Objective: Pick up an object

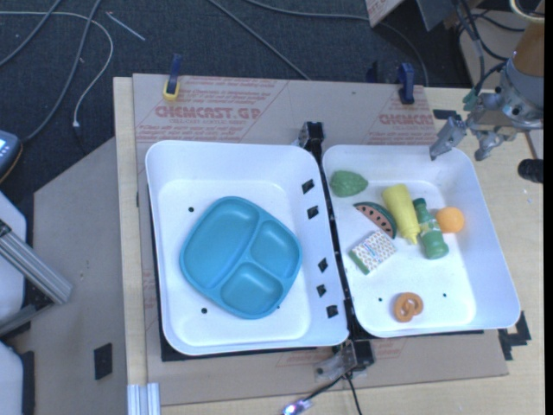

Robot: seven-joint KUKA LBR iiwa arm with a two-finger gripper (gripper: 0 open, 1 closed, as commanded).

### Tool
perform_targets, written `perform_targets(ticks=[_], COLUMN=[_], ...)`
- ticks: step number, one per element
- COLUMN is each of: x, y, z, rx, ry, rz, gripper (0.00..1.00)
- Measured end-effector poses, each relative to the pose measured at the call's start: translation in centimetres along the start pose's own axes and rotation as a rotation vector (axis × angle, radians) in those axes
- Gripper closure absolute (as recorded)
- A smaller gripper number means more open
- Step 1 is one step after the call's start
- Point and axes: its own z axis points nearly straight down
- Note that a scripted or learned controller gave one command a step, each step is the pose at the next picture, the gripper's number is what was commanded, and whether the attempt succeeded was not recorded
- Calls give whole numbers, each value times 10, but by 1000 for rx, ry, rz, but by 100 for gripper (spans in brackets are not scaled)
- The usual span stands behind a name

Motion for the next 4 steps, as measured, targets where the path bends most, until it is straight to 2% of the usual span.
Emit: perform_targets(ticks=[1, 3, 4], x=[1, 10, 11], y=[2, -1, -1], z=[-8, 108, 135], rx=[-13, -6, -8], ry=[-3, -1, -2], rz=[-3, -5, -5], gripper=[0, 0, 0])
